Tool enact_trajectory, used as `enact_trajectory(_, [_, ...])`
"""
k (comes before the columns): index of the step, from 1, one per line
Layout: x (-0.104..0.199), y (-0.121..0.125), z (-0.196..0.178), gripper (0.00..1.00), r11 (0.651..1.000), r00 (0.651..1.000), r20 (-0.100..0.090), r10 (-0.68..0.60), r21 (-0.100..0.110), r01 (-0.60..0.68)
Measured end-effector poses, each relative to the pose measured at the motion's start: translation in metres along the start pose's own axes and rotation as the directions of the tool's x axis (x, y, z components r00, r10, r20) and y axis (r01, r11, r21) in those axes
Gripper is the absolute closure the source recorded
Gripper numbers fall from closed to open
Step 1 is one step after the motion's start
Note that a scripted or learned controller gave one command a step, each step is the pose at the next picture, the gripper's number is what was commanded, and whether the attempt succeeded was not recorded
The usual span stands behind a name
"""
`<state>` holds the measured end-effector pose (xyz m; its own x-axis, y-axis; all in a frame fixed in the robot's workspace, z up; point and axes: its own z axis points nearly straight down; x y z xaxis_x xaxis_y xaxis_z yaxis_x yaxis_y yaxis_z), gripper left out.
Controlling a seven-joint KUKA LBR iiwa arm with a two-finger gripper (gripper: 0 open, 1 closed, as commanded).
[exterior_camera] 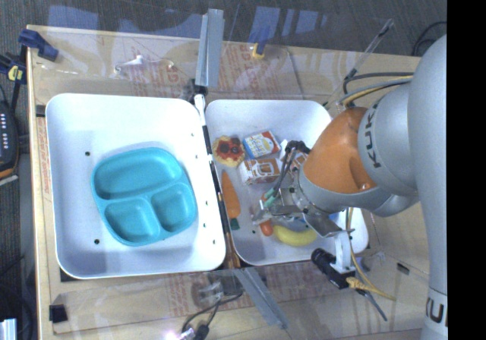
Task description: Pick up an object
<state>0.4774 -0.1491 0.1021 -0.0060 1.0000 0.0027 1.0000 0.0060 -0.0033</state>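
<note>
Under the arm (357, 164), banana (295, 237) half hidden, jaws indistinct.

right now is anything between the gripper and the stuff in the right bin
Nothing visible blocks it. The gripper is already low in the right bin, among the items: the banana sits just below it in the camera view, the carrot to its left and the small cartons above. Its fingertips are hard to make out.

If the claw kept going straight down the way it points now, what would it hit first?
Probably the banana or the small red item beside it: the claw hangs over the right bin's near end, just above both. Depth is unclear from this slanted view, so which comes first I can't tell.
</note>
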Motion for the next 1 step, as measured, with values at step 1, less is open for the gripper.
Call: enact_trajectory(1, [0.0338,-0.0005,-0.1235,1.0,0.994,0.994,0.001,0.111,-0.002,-0.111])
